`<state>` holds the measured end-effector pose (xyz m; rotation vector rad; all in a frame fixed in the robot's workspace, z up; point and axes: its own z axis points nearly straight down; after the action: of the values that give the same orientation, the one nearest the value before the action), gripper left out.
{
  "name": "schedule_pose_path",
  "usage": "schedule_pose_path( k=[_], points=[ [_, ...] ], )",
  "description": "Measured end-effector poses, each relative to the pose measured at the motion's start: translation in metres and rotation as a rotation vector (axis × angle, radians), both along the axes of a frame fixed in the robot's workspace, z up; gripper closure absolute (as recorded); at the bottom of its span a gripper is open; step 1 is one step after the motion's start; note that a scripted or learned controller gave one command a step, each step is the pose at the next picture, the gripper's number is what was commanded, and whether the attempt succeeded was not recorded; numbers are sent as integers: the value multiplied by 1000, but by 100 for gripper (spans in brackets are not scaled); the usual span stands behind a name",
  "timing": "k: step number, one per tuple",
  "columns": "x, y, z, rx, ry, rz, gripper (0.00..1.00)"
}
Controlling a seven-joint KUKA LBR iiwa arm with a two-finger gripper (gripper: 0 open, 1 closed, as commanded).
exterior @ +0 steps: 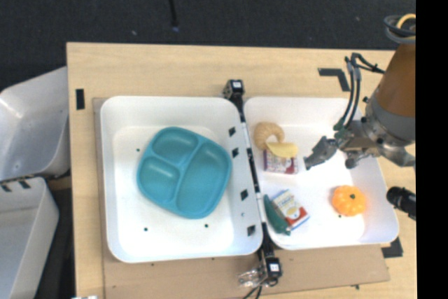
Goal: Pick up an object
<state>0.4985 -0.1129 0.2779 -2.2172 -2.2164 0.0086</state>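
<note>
Orange, ribbed little pumpkin [348, 201] sits below the open, empty jaws [334, 152] in the right bin [308, 112].

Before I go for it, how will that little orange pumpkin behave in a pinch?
The pumpkin looks round and ribbed, so it may roll or squirt sideways. It seems small and probably light. It sits apart from the gripper.
</note>
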Motion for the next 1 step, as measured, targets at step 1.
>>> schedule_pose_path(
  k=[1],
  points=[
    [2, 0, 5, -2, -10, 3, 0]
  ],
)
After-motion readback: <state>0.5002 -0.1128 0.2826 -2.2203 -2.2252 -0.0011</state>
